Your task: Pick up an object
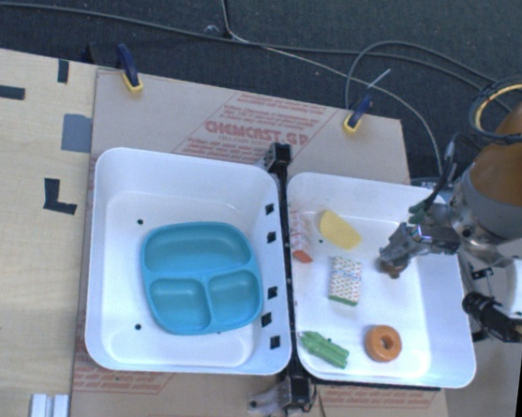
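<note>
The right bin (446, 320) holds a yellow wedge (340, 230), a small patterned packet (345, 280), an orange ring like a doughnut (383, 343), a green toy vegetable (324, 348) and a small orange-white piece (301, 252) by the left wall. My gripper (395, 257) hangs over the right half of that bin, to the right of the packet and yellow wedge and above the doughnut. Nothing shows between its fingertips.
The left bin (122, 186) holds a blue divided plate (201, 276). Black clips (278, 158) join the bins along the middle wall. Cardboard lies under both bins, with clamps at its far edge (129, 71). Cables loop over the dark floor behind.
</note>
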You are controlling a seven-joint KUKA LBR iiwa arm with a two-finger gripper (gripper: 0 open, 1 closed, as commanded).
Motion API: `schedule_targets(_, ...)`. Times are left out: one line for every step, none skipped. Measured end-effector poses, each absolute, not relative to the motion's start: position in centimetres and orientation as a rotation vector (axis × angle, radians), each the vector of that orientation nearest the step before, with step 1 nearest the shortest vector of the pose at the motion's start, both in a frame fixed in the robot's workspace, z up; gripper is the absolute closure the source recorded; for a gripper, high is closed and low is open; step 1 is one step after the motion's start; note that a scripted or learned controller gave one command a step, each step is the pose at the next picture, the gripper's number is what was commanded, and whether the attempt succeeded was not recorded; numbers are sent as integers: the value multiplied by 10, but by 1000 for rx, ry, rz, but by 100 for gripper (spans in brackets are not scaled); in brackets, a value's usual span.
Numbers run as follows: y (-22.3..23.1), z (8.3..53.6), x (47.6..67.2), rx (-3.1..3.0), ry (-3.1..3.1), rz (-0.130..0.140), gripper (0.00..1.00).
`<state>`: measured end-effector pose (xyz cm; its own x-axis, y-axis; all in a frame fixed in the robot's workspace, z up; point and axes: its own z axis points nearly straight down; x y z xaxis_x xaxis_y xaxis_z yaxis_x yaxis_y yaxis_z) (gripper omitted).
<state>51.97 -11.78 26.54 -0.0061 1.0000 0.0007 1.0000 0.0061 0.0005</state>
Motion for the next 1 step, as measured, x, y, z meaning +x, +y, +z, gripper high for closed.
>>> schedule_targets(-61,262,519,-2215,-2227,1,100)
